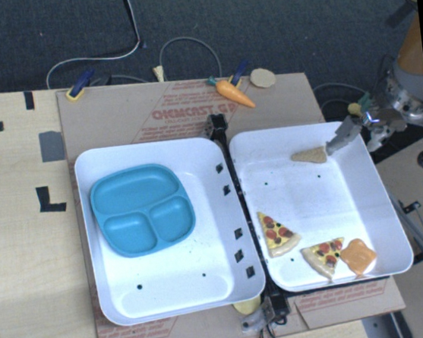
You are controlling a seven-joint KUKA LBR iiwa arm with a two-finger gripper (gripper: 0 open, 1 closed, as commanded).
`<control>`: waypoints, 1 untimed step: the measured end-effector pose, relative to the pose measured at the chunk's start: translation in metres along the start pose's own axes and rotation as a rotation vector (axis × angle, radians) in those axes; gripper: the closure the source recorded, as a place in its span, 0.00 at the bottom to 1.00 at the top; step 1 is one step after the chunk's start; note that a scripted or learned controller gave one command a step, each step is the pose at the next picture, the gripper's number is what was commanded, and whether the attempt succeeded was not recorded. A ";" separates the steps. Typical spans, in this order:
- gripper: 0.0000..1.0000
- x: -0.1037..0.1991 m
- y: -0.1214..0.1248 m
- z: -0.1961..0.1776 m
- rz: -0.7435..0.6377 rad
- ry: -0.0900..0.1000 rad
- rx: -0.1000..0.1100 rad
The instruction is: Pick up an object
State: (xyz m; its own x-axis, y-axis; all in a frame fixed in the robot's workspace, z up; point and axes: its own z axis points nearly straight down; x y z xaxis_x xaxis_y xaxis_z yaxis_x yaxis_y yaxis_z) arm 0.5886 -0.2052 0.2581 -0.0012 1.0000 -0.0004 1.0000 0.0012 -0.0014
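Where tool [343, 140] meets it, tan wedge [310, 156] lengthwise left-right.

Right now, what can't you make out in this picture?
- Gripper: fingers blurred; contact with the beige wedge unclear.
- Arm: cut off at the right edge.
- Yellow item: half hidden under the left bin.
- Orange piece: too blurred to identify.

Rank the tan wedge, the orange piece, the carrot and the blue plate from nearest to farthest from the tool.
From the tool:
1. Tan wedge, right bin's far edge.
2. Carrot and orange piece: too close to call.
3. Blue plate, left bin.
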 end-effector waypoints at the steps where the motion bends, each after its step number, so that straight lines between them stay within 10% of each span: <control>1: 0.00 0.058 -0.087 0.099 0.001 0.008 0.016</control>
State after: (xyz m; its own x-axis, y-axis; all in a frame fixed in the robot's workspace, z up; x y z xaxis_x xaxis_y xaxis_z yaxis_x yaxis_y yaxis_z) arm 0.5011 -0.1470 0.1591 -0.0005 1.0000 0.0073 0.9999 0.0006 -0.0172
